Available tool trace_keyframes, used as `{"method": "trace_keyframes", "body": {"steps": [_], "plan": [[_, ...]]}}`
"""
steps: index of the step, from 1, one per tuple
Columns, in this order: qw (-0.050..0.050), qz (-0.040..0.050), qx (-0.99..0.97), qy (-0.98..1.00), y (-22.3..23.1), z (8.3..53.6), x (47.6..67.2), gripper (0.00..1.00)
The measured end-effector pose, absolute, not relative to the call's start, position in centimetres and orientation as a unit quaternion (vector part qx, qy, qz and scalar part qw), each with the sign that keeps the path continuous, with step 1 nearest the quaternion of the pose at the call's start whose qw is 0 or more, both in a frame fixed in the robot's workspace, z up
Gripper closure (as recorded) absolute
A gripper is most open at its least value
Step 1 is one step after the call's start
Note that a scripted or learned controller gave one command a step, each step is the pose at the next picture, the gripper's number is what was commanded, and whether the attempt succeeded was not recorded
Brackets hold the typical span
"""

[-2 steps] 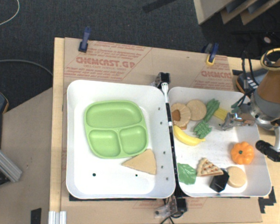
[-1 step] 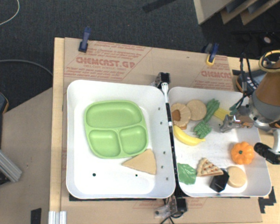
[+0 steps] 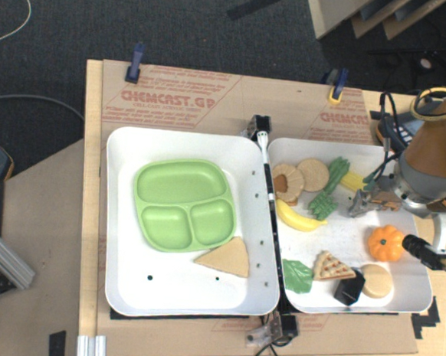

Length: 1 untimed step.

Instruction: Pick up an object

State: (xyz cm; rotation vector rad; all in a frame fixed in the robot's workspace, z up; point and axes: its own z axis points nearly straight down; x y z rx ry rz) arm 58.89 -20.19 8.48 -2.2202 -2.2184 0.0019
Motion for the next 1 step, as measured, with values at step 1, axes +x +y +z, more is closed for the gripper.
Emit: {"method": "trace_keyframes", "body": {"steps": [1], "plan": [[0.001, 0.0007, -0.707, -0.707, -19.72, 8.47, 57.61, 1.0]]}}
